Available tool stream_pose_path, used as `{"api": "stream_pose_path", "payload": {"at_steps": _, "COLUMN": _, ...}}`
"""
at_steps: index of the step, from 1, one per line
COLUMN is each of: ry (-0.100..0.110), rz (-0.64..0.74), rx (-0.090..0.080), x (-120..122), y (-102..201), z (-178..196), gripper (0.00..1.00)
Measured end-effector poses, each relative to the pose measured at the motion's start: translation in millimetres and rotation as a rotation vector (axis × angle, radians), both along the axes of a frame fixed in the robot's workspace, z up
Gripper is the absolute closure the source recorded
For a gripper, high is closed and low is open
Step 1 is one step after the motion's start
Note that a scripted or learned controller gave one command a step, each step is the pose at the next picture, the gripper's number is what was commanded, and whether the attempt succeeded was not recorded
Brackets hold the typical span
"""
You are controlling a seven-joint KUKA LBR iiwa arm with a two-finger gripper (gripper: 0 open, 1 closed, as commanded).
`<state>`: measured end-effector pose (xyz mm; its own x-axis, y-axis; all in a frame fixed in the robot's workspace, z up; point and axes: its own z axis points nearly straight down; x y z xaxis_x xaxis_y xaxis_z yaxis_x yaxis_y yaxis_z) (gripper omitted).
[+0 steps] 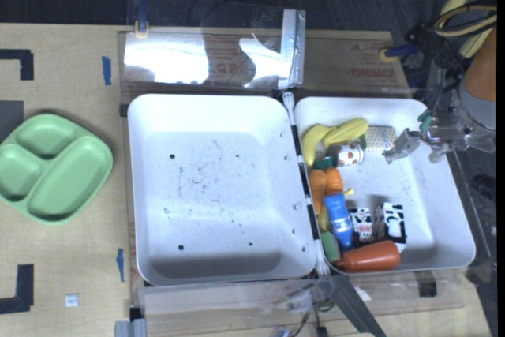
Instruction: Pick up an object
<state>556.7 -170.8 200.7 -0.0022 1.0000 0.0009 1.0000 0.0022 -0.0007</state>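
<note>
The right bin [442,205] holds a pile of objects along its left wall. At the top lie a yellow banana [335,134], a small jar [352,155] and a grey mesh piece [380,136]. Below them come an orange item [325,182], a blue bottle [339,219], a black-and-white item [382,221] and a red-orange item [371,255]. My gripper [417,149] hangs over the upper right part of this bin, to the right of the mesh piece. Its fingers [397,147] are spread, open, with nothing between them.
The left bin [213,185] sits beside the right one, sharing a middle wall. A green divided plate [51,167] rests on the bench at far left. A clear plastic panel [213,51] stands behind the bins. Cables and stands crowd the upper right.
</note>
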Motion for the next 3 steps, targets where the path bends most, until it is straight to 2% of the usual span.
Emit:
{"api": "stream_pose_path", "payload": {"at_steps": 1, "ry": -0.003, "rz": -0.234, "rx": -0.003, "x": 50, "y": -24, "z": -20, "gripper": 0.00}}
{"api": "stream_pose_path", "payload": {"at_steps": 2, "ry": -0.003, "rz": -0.173, "rx": -0.002, "x": 101, "y": 30, "z": -53, "gripper": 0.00}}
{"api": "stream_pose_path", "payload": {"at_steps": 3, "ry": -0.017, "rz": -0.115, "rx": -0.006, "x": 115, "y": 59, "z": -104, "gripper": 0.00}}
